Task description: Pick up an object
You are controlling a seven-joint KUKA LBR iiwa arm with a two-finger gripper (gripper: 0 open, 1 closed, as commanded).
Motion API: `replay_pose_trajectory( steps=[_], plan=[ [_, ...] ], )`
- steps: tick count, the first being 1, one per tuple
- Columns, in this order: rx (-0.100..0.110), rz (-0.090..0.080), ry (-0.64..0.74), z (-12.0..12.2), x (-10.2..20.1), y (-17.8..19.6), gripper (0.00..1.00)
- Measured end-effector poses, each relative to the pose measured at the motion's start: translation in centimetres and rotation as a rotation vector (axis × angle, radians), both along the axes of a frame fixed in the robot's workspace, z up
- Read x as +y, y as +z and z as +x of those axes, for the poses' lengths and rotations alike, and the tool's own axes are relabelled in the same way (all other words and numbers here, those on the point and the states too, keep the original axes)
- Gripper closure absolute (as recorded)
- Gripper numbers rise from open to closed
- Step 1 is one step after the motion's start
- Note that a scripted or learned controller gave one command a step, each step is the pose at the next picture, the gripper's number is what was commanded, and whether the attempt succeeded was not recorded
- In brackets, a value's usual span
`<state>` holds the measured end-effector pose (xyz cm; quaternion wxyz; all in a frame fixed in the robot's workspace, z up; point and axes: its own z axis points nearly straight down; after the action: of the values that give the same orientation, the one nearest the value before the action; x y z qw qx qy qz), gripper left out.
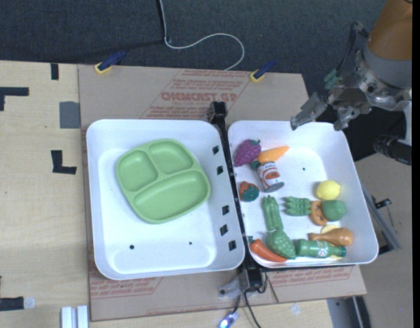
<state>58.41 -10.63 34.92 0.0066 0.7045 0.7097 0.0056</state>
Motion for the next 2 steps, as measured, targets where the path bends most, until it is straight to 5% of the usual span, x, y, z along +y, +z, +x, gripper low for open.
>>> replay_pose_trajectory(
  steps=[1,2],
  plan=[
    [0.002,0.002,0.001,-3.5,5.2,13.0,0.00],
    [0.013,0.004,0.005,-8.0,14.3,16.4,0.00]
  ],
)
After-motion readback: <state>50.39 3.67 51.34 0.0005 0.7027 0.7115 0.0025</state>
